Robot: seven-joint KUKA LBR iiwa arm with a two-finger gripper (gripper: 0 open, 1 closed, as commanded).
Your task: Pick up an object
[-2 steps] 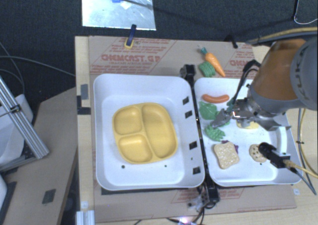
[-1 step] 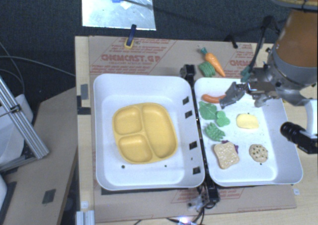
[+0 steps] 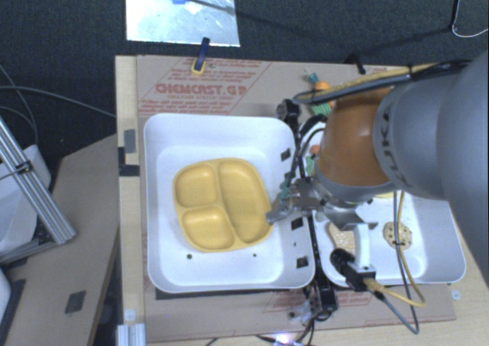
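Lying flat in the left bin (image 3: 164, 260), a yellow three-compartment tray (image 3: 221, 204); claw (image 3: 280, 211) at its rim, grip seemingly indiscernible.

Single slanted overhead view of bins (image 3: 157, 184)

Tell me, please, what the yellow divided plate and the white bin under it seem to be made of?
The yellow plate looks like moulded plastic with a smooth, slightly matte finish: uniform colour, rounded edges and soft ridges between its three compartments. The left bin looks like thin formed plastic too, plain white with a faint sheen and rounded corners. Neither can be confirmed by look alone.
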